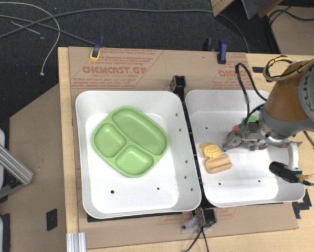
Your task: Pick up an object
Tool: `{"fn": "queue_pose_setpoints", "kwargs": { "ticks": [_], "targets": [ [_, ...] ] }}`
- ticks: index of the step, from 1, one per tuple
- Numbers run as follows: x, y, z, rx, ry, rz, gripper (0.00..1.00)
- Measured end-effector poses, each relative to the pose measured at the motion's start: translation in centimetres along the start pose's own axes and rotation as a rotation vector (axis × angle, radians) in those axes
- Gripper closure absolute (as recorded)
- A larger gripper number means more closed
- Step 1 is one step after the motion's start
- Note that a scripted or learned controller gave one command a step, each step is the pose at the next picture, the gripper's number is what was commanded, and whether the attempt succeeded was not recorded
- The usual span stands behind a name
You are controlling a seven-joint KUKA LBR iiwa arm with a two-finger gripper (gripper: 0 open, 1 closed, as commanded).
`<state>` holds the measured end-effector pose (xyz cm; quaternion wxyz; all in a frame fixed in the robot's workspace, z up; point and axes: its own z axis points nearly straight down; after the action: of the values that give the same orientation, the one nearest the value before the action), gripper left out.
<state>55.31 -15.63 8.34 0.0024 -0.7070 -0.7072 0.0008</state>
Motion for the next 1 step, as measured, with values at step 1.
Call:
{"fn": "queue_pose_setpoints", "kwargs": {
  "ticks": [1],
  "targets": [
    [-0.02, 0.11, -1.27, -0.004, 0.000, 0.001, 1.00]
  ]
}}
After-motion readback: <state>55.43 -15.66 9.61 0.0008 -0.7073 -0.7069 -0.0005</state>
